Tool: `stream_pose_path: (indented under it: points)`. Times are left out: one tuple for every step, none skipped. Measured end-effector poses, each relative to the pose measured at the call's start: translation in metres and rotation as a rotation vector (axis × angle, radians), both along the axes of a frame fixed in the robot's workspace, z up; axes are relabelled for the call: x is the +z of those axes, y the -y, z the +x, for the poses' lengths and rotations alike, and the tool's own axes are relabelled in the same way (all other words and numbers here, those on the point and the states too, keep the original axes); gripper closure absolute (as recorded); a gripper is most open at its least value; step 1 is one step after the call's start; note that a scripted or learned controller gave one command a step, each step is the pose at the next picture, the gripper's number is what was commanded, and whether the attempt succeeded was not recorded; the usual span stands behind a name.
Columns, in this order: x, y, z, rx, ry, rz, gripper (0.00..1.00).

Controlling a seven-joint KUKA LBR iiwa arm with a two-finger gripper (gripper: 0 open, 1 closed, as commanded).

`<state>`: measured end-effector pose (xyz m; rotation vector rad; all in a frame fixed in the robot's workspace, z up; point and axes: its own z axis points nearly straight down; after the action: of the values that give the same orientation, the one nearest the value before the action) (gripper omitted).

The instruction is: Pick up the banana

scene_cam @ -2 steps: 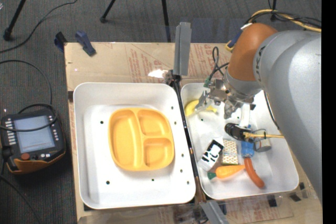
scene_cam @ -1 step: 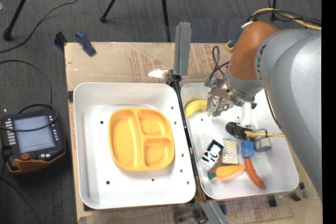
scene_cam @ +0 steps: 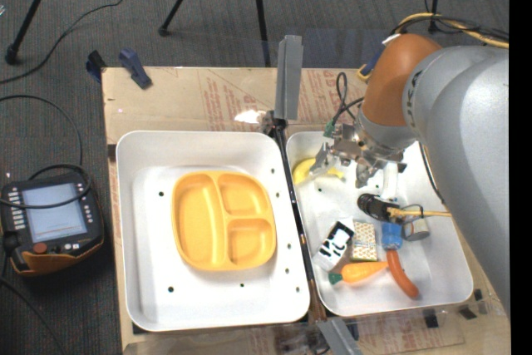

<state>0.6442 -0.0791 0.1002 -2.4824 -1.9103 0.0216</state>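
The grey arm point(scene_cam: 465, 120) is reaching in from the right, its orange band point(scene_cam: 395, 83) leaning over the far end of the right bin point(scene_cam: 449, 262). The gripper point(scene_cam: 345, 165) is hanging low in that bin's far left corner, and whether it is open or closed I cannot tell from this angle. The banana point(scene_cam: 305, 170) is lying right there, in the far left corner of the right bin, close against the wall it shares with its neighbour. Its yellow curve is peeking out just to the left of the gripper, and its other end is disappearing under the metalwork. Whether anything is touching it, I cannot say.

Nearer the camera in the same bin, a black-and-white box point(scene_cam: 337, 241) is sitting beside a pale speckled block point(scene_cam: 363, 237) and a small blue piece point(scene_cam: 391, 237). In front of those, a carrot point(scene_cam: 362, 272) is lying with its green tip to the left, and a reddish sausage point(scene_cam: 403, 275) is slanting just to its right.

The left bin point(scene_cam: 141, 179) is carrying a yellow divided plate point(scene_cam: 224, 220), sitting flat near its middle, well apart from the action. Both bins are resting side by side on the brown counter point(scene_cam: 191, 96).
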Motion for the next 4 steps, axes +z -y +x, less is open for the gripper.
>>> stream_pose_path:
  points:
    - [0.0057, 0.0002, -0.0003, 0.003, -0.006, 0.001, 1.0]
    - [0.0056, 0.0001, -0.0003, 0.003, -0.006, 0.001, 0.0]
    - [0.0117, 0.0003, -0.0004, 0.006, -0.011, 0.001, 1.0]
    - [0.0115, 0.0003, -0.0005, 0.006, -0.012, 0.001, 0.0]
